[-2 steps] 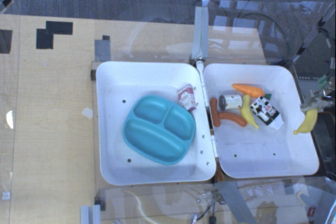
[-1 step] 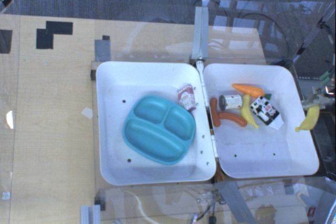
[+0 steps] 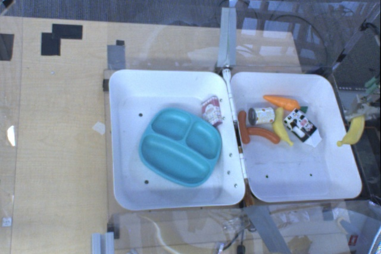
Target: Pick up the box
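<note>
- Box point(image 3: 300, 125): black-and-white patterned, lies tilted in the right bin point(image 3: 309, 181), toward 2 o'clock from the bin's centre.
- A yellow banana point(image 3: 281, 126) touches the box at its 9 o'clock side; a carrot point(image 3: 281, 102) lies at its 11 o'clock.
- Left bin point(image 3: 128, 146): holds a blue divided tray point(image 3: 180, 146).
- Gripper: state cannot be told.

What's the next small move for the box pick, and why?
Probably bring the gripper in from the right to hover over the box in the right bin. The box lies untouched, pressed between a banana on its left and the carrot above, so approach from its free right side.
</note>
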`<state>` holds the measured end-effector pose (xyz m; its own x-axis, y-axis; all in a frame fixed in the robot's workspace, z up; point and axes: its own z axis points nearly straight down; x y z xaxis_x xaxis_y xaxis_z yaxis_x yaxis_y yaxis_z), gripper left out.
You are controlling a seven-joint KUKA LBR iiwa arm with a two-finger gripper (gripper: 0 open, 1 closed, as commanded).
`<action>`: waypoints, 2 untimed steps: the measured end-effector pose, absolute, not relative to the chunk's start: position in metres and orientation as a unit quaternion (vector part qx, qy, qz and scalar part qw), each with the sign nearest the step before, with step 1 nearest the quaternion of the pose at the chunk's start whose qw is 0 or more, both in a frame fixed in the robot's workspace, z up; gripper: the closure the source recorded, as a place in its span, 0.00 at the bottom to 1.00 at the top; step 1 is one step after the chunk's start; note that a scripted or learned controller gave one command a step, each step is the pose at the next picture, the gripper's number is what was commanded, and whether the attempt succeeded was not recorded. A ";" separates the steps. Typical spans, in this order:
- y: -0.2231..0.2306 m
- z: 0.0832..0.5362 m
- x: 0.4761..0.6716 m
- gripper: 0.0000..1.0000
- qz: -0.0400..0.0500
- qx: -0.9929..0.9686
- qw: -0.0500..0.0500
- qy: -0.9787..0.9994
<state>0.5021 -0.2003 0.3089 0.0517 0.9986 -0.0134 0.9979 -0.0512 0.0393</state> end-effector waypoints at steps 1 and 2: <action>-0.203 0.236 0.488 1.00 0.001 0.704 0.002 0.711; -0.203 0.248 0.490 1.00 0.002 0.702 0.005 0.712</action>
